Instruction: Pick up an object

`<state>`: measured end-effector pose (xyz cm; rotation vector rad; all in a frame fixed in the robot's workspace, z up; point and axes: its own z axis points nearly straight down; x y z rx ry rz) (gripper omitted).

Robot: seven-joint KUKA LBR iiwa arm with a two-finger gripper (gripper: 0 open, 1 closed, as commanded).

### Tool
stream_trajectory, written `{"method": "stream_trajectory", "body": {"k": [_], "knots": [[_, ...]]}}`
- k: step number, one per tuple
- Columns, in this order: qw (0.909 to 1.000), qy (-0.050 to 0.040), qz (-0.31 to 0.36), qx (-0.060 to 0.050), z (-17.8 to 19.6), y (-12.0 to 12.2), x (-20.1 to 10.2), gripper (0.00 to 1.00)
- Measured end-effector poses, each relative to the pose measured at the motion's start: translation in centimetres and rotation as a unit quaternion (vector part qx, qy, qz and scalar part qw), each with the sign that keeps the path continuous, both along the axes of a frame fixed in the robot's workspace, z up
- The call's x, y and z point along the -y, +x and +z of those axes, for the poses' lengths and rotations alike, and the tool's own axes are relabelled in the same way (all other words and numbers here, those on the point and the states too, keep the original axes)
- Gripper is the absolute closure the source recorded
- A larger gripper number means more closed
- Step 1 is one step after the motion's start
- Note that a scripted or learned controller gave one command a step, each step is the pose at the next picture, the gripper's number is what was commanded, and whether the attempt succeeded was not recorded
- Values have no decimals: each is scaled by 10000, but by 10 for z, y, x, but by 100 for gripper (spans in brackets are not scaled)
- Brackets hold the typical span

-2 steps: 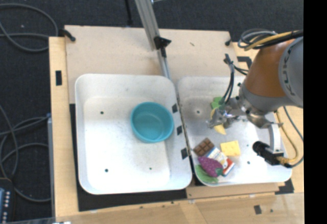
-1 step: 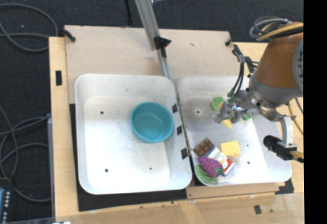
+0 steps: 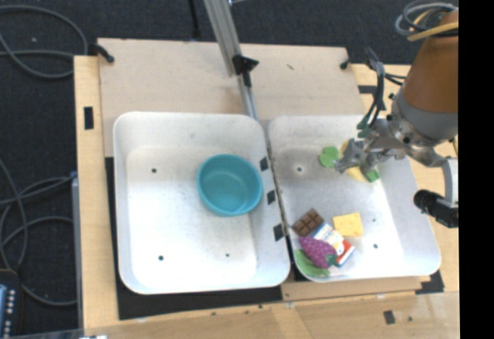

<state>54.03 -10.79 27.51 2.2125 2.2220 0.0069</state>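
My gripper [image 3: 356,160] hangs low over the upper part of the right bin [image 3: 401,252], just above a green and yellow object [image 3: 333,157] that pokes out on its left and right sides. Whether that object sits between the fingers is hidden by the wrist. Near the right bin's front lie a brown chocolate-like block [image 3: 307,222], a yellow block [image 3: 349,225], a purple grape cluster [image 3: 316,252] and a small red and white item [image 3: 343,251]. A teal bowl [image 3: 229,184] rests in the left bin [image 3: 139,252].
A slanted aluminium post [image 3: 220,13] rises behind the seam between the bins. Dark cables lie on the floor at the left. The arm's black bracket [image 3: 436,208] overhangs the right bin's right rim.
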Motion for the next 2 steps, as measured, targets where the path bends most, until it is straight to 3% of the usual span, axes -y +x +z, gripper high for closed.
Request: {"method": "stream_trajectory", "body": {"k": [1,2], "knots": [[10000,2,12,-31,-11,20,-57,100],[10000,-2,2,-32,-21,36,-96,100]]}}
